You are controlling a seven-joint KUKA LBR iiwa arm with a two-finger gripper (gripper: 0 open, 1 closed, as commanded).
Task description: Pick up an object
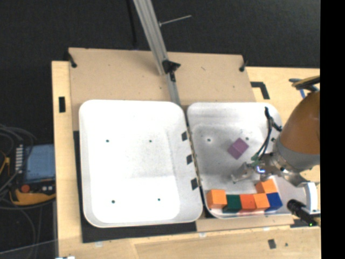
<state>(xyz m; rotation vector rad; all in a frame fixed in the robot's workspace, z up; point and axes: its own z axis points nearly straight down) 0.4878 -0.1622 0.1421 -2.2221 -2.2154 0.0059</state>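
nothing looks lifted yet: the gripper (pixel 247 171), finger state impossible to tell, hangs low in the right bin (pixel 215 117) just beside the purple block (pixel 237 147), the pick itself left to do.

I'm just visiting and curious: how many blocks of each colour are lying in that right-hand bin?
Orange blocks: 4
Green block: 1
Blue block: 1
Purple block: 1
Total: 7
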